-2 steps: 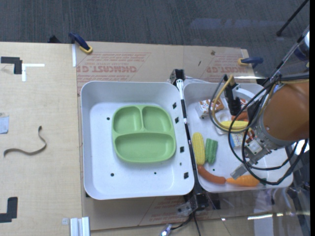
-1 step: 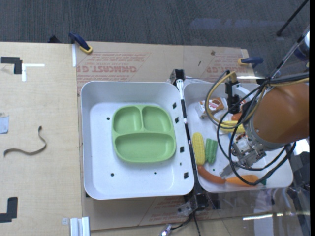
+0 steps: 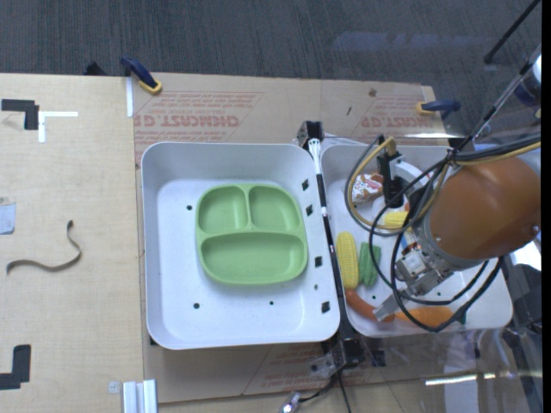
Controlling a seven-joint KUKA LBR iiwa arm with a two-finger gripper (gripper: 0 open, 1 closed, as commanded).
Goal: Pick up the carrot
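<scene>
1. Two shallow white plastic bins are seen side by side on a pale wooden bench (image 3: 69,317); the left bin (image 3: 164,299) is taken as the landmark, and the right bin (image 3: 331,157) touches it along a hinged seam.
2. A light green plastic divided plate (image 3: 252,235) with three compartments lies flat in the middle of the left bin.
3. Just right of the left bin's right wall, a yellow toy corn cob (image 3: 347,259) is laid lengthwise, with a green pod-shaped toy vegetable (image 3: 368,265) touching its right side.
4. The orange toy carrot (image 3: 360,304) is found near the left bin's lower right corner, inside the right bin, lying tilted on the floor; its right end is hidden under the arm.
5. The grey arm with its large orange band (image 3: 482,209) is hung over the right bin, black and yellow cables looping around it.
6. The two-finger gripper (image 3: 405,298) is placed just right of the carrot's visible part; whether it is released or clenched cannot be told, nor whether the carrot is touched.
7. Further from the left bin, a red-and-white toy (image 3: 370,186) is partly hidden behind the cables.
</scene>
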